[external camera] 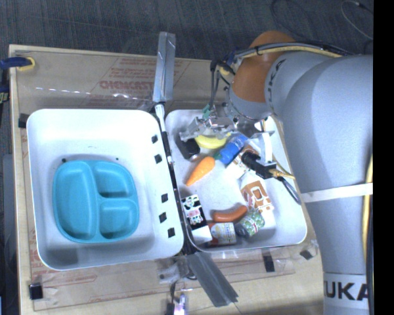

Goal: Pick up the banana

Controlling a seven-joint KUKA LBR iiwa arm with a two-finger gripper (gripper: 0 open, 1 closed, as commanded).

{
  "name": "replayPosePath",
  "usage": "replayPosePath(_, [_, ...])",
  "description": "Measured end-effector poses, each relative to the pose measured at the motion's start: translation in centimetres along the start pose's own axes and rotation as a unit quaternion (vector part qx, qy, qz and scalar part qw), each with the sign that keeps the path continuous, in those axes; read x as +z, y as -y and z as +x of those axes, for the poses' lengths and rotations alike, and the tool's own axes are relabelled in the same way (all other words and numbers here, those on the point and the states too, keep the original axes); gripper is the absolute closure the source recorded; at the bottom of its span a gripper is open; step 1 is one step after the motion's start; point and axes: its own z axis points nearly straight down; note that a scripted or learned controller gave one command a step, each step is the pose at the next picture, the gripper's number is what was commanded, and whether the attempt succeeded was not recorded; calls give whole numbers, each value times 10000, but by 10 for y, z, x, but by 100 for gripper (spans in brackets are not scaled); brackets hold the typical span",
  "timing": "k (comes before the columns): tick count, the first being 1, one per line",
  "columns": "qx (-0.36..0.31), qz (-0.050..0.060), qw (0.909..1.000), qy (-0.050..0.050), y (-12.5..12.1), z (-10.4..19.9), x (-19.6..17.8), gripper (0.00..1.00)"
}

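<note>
Arm was down in the right bin, gripper at the banana; couldn't tell the gripper's state.

Left to right: surface (85, 77) carried two white bins. Left bin (46, 126) held a blue compartment tray (96, 199), lying flat. Right bin (292, 225) was crowded: black-and-white patterned box (193, 210) against the divider wall, orange carrot (201, 170) tilted just above it, red sausage (229, 213) and a small bottle (224, 232) near the front wall, a green-labelled can (252, 224) and an orange-and-white carton (257, 196) beside them. Banana (210, 141) lay at the bin's far end, above the carrot, touching a blue cylinder (230, 151) on its right. Gripper (209, 121) sat right over the banana's far edge, metal parts cluttered. Grey arm (315, 110) with orange band came in from the right, covering the bin's right rim.
</note>
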Motion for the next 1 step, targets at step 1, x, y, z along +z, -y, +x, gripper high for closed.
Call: replayPosePath(1, [156, -28, 9999, 2, 16, 1, -1, 0])
